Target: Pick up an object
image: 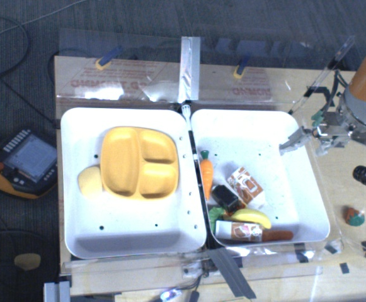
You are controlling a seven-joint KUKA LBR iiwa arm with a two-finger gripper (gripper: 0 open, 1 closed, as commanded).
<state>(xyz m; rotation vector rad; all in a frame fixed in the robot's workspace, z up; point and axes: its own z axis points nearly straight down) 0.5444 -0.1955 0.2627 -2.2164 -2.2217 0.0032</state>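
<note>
Yellow banana (252,218) lies at the near edge of the right bin (258,121), above a flat printed box (239,231), with a black block (225,197), a brown-and-white packet (244,187) and a carrot (206,178) just behind. In the left bin (75,168) rests a yellow divided tray (138,162). Farther back, the gripper (324,134) hangs over the right bin's far right rim, holding nothing visible; how its fingers stand I cannot tell.
</note>
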